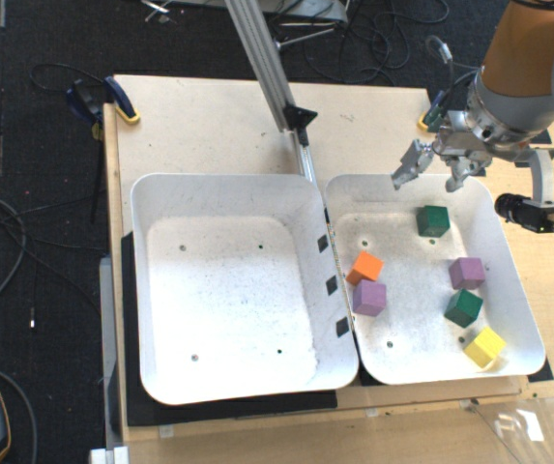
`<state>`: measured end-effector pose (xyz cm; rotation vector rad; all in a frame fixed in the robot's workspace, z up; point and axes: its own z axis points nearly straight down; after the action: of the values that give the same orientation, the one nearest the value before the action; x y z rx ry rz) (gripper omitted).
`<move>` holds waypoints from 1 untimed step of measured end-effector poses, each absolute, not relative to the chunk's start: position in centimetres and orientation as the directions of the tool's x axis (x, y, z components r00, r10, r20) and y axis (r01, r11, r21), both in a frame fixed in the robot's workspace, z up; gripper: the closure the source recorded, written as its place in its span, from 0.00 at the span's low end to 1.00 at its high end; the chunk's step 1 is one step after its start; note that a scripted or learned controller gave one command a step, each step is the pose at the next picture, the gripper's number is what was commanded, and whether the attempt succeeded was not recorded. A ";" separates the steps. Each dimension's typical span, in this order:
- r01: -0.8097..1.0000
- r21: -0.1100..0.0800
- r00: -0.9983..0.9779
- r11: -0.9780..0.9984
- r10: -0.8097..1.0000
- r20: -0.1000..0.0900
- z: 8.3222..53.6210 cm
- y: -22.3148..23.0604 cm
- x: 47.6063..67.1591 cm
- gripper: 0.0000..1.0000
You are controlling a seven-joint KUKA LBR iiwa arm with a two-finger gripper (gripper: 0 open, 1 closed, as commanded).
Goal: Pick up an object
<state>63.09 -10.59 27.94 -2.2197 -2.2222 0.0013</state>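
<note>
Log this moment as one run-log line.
gripper: open, above right bin far edge | holding: nothing | nearest: green block | stage: pre-grasp

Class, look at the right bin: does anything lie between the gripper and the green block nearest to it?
Nothing visible does. The gripper hangs above the right bin's far edge, and the green block sits just below it in the view, with bare bin floor between.

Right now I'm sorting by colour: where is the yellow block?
The yellow block sits in the right bin's near right corner, just below a green block.
</note>
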 end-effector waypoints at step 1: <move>1.000 -0.004 0.008 -0.008 1.000 -0.004 24.3 -18.7 60.4 0.00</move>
<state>60.36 -18.72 24.30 -2.2303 -2.2120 0.0089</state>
